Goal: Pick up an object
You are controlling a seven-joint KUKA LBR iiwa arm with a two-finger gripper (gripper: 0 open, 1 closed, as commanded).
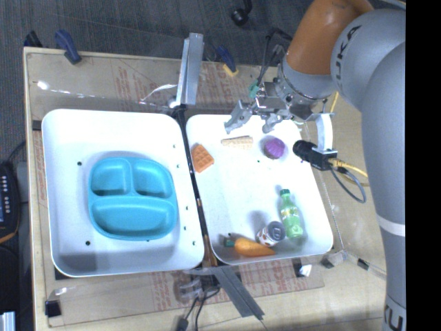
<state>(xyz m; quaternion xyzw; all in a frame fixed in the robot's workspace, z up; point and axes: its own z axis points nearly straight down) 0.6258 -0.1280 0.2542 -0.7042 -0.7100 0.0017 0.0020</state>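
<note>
My gripper [253, 121] hangs over the far edge of the right bin [234, 198], its two grey fingers spread open with nothing between them. Just below it lies a tan wafer stick [237, 141]. A purple round object [274, 147] sits to the stick's right. An orange waffle piece [202, 157] rests near the bin's left wall. At the near end lie a green bottle [291, 215], a small can [271, 234] and an orange carrot [251, 247].
The left bin [62, 185] holds a blue divided tray [133, 196]. A metal divider bar [189, 67] rises between the bins at the back. A black cable fitting [313, 154] hangs off the arm over the right bin's right edge.
</note>
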